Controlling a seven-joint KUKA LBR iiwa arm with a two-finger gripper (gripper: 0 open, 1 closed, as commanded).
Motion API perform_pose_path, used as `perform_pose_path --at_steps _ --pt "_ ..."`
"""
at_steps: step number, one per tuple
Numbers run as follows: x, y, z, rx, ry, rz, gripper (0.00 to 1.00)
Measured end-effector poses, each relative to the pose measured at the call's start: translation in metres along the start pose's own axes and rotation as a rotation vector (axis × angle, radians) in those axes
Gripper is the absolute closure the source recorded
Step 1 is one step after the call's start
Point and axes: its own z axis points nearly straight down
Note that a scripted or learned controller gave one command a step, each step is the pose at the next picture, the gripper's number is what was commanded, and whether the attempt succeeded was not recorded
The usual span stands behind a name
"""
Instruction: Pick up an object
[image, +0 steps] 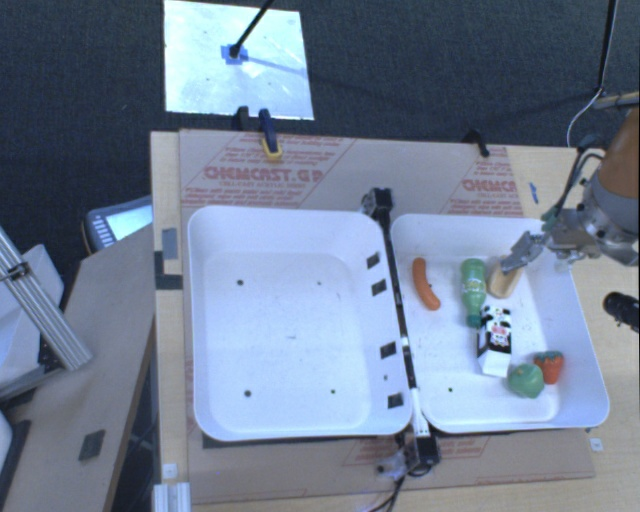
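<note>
The right bin (580, 330) holds several small items. An orange sausage-shaped piece (427, 283) lies near its left wall. Beside it stands a green bottle (473, 290), and a tan block (503, 281) rests just right of the bottle. A black-and-white cow-print carton (494, 342) lies below them. At the front right are a green apple (526, 380) and a small orange-red fruit (549, 367). My gripper (520, 255) reaches in from the right and hovers just over the tan block's upper end, partly hiding it. Whether it touches the block is unclear.
The left bin (200, 330) sits alongside, split from the right one by a black-clipped divider (395, 310). The grey arm with its orange band (615, 190) crosses the right bin's far right rim. A cable (580, 120) hangs above it.
</note>
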Motion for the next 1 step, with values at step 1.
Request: perform_pose_path --at_steps 1 --pt "0.031 -0.0276 0.1293 0.008 0.003 0.001 0.0"
